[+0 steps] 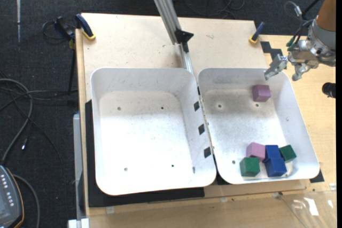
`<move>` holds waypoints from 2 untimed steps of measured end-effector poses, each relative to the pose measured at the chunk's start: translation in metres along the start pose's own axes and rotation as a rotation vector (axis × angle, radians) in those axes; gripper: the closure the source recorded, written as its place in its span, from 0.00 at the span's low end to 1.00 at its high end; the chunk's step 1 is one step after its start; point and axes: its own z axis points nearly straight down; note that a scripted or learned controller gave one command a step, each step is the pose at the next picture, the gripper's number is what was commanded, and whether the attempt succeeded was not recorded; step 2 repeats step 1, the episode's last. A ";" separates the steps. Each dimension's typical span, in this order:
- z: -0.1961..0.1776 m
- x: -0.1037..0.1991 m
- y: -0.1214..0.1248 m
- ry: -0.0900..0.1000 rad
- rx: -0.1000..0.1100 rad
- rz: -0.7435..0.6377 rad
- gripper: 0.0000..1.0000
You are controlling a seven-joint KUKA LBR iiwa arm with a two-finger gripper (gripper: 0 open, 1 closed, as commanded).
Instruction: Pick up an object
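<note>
Near the back of the right bin (299, 115) a purple block (261, 93) lies alone. Clustered in that bin's front right corner are a pink block (256, 150), a blue block (274, 160), a green block (249, 166) and a darker green block (287, 153). My gripper (283, 72) hangs over the bin's back right rim, up and to the right of the purple block. It is open, with nothing between its fingers.
The left bin (96, 115) stands beside the right one, their rims meeting at a divider with black clips (202, 128). A slanted metal pole (163, 0) rises behind the bins. Clamps (85, 29) sit at the board's back corners.
</note>
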 end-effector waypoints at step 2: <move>0.093 -0.004 0.010 0.002 0.007 0.000 0.00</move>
